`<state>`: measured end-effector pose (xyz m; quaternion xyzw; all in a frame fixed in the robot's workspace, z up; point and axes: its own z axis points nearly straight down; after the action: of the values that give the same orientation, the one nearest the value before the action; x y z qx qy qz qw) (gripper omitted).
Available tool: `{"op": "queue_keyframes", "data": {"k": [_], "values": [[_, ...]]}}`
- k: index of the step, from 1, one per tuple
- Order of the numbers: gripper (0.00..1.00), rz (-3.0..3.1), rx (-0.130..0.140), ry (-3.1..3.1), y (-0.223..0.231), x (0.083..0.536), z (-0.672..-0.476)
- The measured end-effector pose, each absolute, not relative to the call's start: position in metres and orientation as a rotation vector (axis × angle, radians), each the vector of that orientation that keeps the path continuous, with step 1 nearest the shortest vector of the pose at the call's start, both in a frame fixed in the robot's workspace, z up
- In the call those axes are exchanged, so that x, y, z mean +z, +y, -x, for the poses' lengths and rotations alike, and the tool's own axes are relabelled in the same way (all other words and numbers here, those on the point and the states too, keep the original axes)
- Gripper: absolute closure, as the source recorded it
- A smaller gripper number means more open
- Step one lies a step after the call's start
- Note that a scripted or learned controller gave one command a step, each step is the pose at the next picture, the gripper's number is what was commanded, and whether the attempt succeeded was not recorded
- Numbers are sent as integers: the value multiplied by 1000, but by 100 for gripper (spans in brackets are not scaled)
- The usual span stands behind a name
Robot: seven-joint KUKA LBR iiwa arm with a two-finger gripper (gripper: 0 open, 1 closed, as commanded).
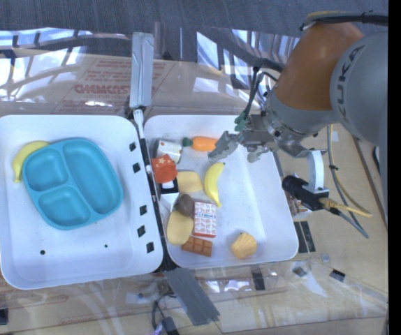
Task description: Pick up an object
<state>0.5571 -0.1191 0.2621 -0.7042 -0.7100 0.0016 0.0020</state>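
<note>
Started nearest, in the right bin (256, 201): noted a yellow muffin (243, 245) and a brown waffle piece (197, 246) along the near wall. Noted a pale potato-like lump (179, 227) and a red-and-white carton (205, 218) just behind them. Found all of these resting on the bin floor, well apart from the arm.

Moved further in and found the banana (215, 181) lying flat mid-bin, beside a pale yellow block (189, 181). Placed its upper tip just below the gripper (237, 152) and near the left finger, though not between the two.

Read the fingers (223, 146) as spread apart with nothing pinched between them. Could not tell whether either tip touched the banana.

Spotted an orange carrot (204, 144) further back, just beside the gripper on its left.

Judged the pick not yet made, with no object raised off the floor. Took the reach into the bin as done. Left to do, by that reading: settling the fingers around the banana or the carrot, closing, and lifting clear.

Across in the left bin (19, 243), saw a blue divided plate (71, 181) with a second banana (26, 155) at its far corner.
</note>
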Motion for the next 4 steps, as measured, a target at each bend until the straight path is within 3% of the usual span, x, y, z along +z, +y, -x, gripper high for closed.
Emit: {"op": "queue_keyframes", "data": {"k": [1,2,3,4], "values": [[0,2467,10,-1935,-106,151,-543],[0,2276,-1,-2164,-71,229,-588],[0,2364,15,-2057,-174,144,-606],[0,2302,4,-2131,-162,91,-552]]}}
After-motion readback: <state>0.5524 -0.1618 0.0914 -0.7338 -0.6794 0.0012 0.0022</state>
